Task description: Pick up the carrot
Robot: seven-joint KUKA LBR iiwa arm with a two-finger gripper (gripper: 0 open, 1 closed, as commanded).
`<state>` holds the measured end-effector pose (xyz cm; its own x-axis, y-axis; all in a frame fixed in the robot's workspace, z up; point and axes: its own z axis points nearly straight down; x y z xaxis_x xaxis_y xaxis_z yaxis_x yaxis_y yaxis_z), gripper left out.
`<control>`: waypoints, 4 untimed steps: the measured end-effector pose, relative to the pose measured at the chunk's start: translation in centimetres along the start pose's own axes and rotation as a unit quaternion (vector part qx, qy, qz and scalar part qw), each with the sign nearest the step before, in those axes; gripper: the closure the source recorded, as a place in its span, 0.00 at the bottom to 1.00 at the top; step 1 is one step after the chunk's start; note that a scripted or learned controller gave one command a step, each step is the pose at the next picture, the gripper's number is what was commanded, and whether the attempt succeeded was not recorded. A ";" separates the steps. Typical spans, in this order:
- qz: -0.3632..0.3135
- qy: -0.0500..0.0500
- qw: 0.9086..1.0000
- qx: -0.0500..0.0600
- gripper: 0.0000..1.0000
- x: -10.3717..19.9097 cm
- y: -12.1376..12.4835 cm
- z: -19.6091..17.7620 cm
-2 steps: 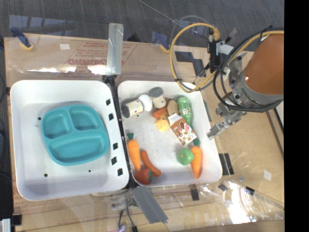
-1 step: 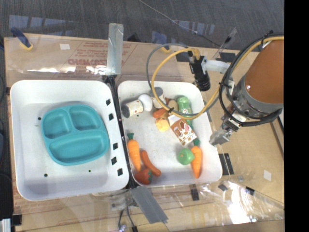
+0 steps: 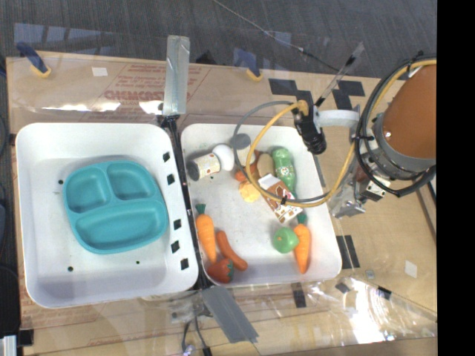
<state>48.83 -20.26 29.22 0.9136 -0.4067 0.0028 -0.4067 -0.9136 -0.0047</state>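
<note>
The arm's orange-banded wrist hangs at the right side of the tabletop, outside the right bin — this looks like the approach step, nothing picked. The end effector sits somewhere among the cables near the bin's right rim, and I cannot tell whether it is wide or narrow. Carrots in play: one carrot lies along the bin's left wall, a second carrot sits near the right wall, touching a green pepper. The next move calls for a descent over one of them. The yellow hose looping over the bin and the green bottle crowd the route, while the teal plate sits apart in the left bin.
</note>
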 end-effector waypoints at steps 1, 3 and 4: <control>-0.112 0.001 0.994 0.001 1.00 3.7 -1.1 -4.5; -0.011 -0.004 1.000 -0.002 1.00 -3.2 -6.7 7.5; 0.089 -0.004 0.996 -0.003 1.00 -0.9 -10.9 4.1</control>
